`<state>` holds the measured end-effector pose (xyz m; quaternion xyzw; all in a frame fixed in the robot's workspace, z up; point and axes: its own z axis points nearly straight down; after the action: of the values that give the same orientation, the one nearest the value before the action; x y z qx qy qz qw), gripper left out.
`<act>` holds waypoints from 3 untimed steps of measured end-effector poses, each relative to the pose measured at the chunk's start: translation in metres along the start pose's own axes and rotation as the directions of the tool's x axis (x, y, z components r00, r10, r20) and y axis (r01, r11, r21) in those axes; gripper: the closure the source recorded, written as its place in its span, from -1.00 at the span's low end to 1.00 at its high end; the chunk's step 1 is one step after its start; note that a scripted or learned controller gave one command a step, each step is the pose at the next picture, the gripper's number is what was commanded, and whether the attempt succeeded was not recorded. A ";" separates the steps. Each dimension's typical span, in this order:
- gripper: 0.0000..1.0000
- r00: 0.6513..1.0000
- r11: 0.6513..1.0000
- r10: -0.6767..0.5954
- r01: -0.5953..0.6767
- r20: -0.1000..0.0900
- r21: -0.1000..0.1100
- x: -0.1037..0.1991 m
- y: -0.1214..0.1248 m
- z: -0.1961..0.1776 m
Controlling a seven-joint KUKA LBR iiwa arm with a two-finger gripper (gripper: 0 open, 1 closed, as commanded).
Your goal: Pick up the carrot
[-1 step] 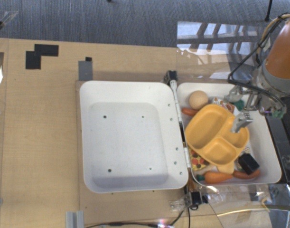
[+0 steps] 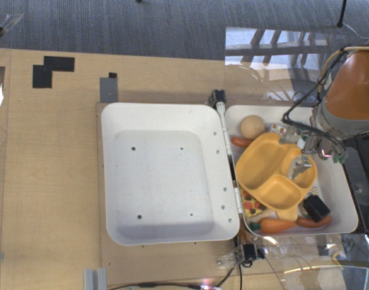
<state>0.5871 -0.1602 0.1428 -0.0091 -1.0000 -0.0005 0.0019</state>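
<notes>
Right bin: carrot half under yellow dish; end effector grip state unclear.

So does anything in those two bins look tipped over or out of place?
Yes. In the right bin, the yellow dish sits tilted, propped on the toys crowded under it rather than flat on the floor. A carrot lies by the near wall, partly tucked under the dish's edge. The gripper is over the dish.

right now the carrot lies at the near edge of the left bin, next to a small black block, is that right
Not quite: the carrot lies at the near edge of the right bin, not the left one. The camera view shows it there, with the small black block next to it.
</notes>
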 end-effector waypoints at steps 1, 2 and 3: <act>-1.00 0.999 1.000 0.026 -0.026 0.031 -0.002 -0.022 -0.023 0.021; -1.00 0.993 0.993 -0.120 0.120 0.009 -0.002 -0.043 -0.037 0.024; -1.00 0.967 0.968 -0.252 0.251 0.047 0.027 -0.071 -0.045 0.031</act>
<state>0.6569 -0.2069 0.1115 0.1177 -0.9927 0.0097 -0.0231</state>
